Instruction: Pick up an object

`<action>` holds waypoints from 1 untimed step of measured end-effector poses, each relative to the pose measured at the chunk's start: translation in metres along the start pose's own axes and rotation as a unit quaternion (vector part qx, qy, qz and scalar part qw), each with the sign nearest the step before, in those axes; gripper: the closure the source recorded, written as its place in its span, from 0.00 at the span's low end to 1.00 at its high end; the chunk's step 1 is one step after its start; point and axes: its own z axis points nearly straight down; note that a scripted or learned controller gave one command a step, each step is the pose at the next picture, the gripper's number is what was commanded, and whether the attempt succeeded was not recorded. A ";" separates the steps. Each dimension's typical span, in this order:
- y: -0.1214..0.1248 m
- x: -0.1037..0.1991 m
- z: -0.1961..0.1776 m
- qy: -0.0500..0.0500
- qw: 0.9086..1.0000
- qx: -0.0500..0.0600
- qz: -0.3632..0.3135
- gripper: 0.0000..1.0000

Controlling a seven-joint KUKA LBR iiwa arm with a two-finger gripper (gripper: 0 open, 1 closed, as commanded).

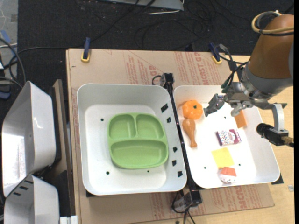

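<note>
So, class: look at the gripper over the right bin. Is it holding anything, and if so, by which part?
Nothing is held. The gripper hangs above the right bin, beside the orange pumpkin, with no object between its fingers.

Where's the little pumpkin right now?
The pumpkin sits in the right bin, at its upper-left corner near the divider, just above the drumstick and left of the gripper.

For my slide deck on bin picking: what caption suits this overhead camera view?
KUKA arm's gripper hovers above the right bin of toy foods; a green divided plate lies in the left bin.
</note>
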 end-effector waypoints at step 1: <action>0.017 -0.047 -0.002 -0.001 1.000 -0.002 0.001 0.00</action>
